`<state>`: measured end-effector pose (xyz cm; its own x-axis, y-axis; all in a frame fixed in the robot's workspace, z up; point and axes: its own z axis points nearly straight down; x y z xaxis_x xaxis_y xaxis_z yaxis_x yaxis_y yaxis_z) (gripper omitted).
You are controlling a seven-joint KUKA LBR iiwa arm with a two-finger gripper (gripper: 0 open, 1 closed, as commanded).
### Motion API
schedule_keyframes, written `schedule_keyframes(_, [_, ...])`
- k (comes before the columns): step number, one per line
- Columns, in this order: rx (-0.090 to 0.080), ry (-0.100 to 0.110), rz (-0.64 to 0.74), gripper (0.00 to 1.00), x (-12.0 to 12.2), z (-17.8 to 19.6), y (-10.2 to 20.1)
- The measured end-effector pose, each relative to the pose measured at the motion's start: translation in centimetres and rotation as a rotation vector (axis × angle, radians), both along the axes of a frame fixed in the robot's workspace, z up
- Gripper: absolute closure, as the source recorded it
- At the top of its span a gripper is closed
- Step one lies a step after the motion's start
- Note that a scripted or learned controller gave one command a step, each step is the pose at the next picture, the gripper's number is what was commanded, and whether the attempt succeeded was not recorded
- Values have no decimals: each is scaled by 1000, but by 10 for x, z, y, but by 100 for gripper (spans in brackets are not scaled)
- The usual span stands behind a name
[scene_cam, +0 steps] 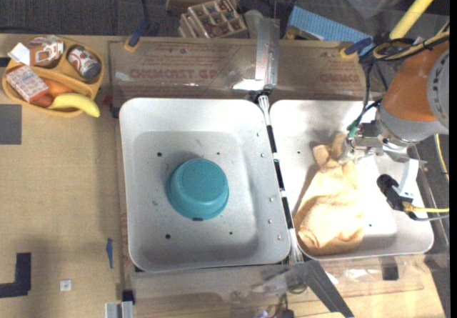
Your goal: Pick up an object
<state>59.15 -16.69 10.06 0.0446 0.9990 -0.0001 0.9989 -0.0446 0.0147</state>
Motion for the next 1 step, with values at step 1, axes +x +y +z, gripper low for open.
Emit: schedule_keyframes(1, [0, 0, 0, 0, 0, 0, 0])
